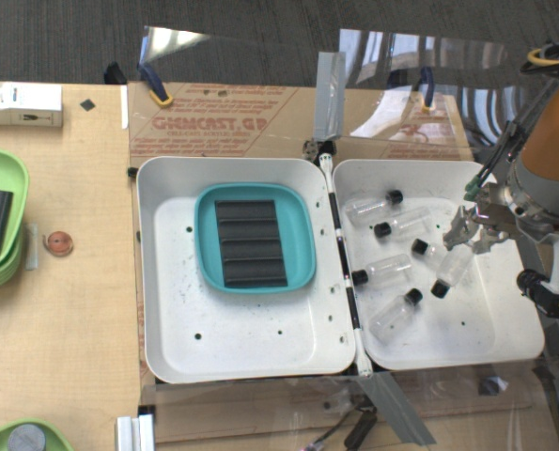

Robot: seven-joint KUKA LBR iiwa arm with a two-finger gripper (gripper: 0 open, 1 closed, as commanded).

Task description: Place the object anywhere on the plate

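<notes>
Hovering over the right-hand shallow white bin point(504, 346), the grey two-finger gripper point(469, 236) hangs just above a clear plastic vial with a black cap point(451, 272); whether its fingers are spread cannot be told. Several similar vials lie scattered there, while the teal square plate point(302, 242) with its dark ribbed insert sits in the left bin point(166, 327).

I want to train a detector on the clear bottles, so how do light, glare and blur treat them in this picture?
Camera view: even overhead light, soft shadows; the clear bottles nearly vanish against the right bin, only black caps stand out; glare streaks the transparent panels behind; the pincer looks slightly blurred; the teal plate is sharp.
</notes>
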